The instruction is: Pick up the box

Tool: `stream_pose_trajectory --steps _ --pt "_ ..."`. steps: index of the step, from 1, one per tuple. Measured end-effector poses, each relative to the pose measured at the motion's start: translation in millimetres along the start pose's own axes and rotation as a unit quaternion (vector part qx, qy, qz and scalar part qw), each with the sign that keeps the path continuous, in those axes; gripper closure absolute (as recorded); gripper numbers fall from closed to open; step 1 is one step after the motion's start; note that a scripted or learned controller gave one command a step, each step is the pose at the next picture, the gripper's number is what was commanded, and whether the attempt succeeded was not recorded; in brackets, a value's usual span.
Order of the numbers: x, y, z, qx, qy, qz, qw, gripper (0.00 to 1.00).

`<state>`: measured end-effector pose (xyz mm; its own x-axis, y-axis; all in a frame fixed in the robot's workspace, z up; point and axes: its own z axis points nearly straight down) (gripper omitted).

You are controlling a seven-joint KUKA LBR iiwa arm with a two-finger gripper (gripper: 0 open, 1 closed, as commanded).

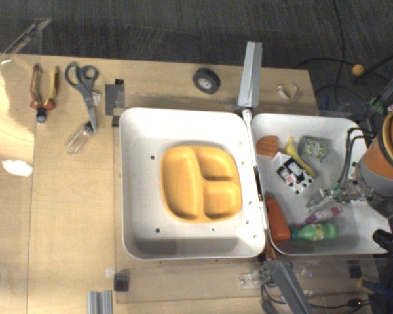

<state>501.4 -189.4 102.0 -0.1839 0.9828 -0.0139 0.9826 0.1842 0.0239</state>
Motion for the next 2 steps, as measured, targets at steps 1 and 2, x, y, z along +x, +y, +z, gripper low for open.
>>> stream_pose_trajectory --steps 1,2 --pt "25 -5 12 0.004 0.002 -0.021 0.9998 0.00" --pt "24 -1 -1 -0.001 -0.001 -0.022 0.9997 1.00"
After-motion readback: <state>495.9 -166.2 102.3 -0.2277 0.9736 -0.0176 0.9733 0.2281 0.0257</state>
